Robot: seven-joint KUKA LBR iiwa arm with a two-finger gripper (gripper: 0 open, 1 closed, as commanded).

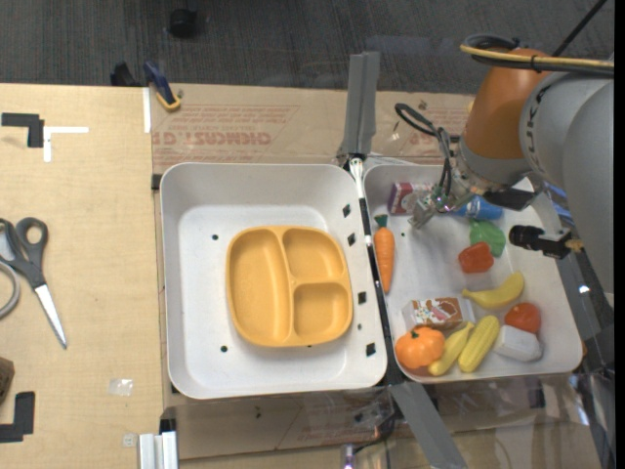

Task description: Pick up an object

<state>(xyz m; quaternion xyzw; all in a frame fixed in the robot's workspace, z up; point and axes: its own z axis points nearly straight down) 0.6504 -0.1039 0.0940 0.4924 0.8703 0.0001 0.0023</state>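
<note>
Hanging at twelve o'clock in the right bin [562, 360], the gripper [430, 206] is kept open and empty, so toy food can be reached.

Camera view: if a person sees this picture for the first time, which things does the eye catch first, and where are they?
First comes the yellow divided plate, lying alone in the middle of the left bin. Next is the grey arm with its orange band, reaching in from the right so that the gripper is over the far end of the right bin. That bin holds bright toy food: a carrot along its left wall and a banana.
</note>
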